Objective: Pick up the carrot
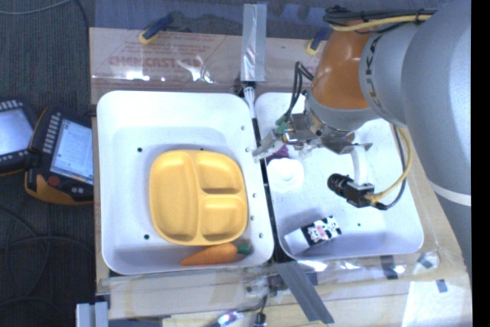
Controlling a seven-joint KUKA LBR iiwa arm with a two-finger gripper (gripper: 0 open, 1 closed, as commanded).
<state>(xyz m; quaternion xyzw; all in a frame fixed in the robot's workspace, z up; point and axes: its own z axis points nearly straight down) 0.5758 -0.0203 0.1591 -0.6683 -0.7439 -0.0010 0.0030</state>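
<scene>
The carrot (213,255) is orange with a green top and lies flat along the front wall of the left bin (115,134). It sits just below the yellow divided plate (164,172). My gripper (282,138) hangs over the back left part of the right bin (398,233), close to the divider between the bins. It is well up and to the right of the carrot, with nothing of the carrot near it. The orange-banded wrist above hides much of the gripper.
In the right bin, a white round piece (287,174) and a bit of purple (280,154) lie under the gripper. A small black and white object (322,230) rests near the front wall. A black cylinder (346,188) on a yellow cable hangs off the arm.
</scene>
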